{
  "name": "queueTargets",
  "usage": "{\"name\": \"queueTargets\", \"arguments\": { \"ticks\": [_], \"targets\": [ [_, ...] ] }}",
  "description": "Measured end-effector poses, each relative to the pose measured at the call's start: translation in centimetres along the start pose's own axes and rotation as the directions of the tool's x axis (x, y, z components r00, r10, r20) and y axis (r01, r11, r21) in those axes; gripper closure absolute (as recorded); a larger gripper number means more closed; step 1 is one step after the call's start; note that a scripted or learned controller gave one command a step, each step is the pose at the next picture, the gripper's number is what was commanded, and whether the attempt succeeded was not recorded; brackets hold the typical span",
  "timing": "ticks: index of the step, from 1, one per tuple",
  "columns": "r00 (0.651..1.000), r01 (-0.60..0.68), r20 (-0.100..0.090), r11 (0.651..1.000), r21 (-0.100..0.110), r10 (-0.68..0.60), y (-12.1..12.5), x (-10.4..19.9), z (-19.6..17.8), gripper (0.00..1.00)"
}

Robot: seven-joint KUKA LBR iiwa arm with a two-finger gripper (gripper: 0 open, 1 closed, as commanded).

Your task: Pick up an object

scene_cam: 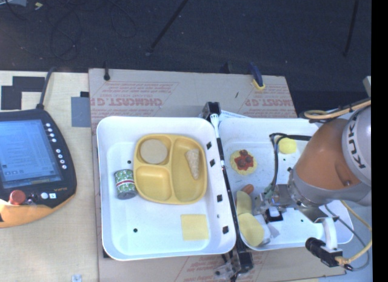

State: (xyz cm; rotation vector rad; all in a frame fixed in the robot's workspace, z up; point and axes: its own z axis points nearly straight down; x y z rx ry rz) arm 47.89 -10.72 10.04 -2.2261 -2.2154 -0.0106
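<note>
Claw (267, 205): lower right of frame, in right bin (339, 238); open or closed, cannot tell.
Yellow pieces (250, 221): just left of claw.

Arm in from right, gripper (265, 205) low in right white bin (315, 238), beside pale yellow food pieces (250, 227) and small pizza toy (244, 161). Left white bin (115, 238): yellow divided plastic tray (171, 168), small green-patterned can (125, 183), flat yellow square (195, 227).

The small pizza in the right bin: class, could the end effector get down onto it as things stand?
Probably yes. The small pizza lies flat on open bin floor, apart from its neighbours, with nothing over it. The end effector sits just beside it in the same right bin.
</note>
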Motion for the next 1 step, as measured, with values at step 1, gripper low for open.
{"name": "queueTargets", "arguments": {
  "ticks": [1],
  "targets": [
    [1.0, 0.012, 0.004, 1.0, -0.001, -0.012, 1.58, 8.47, -9.11, 1.0]
  ]
}}
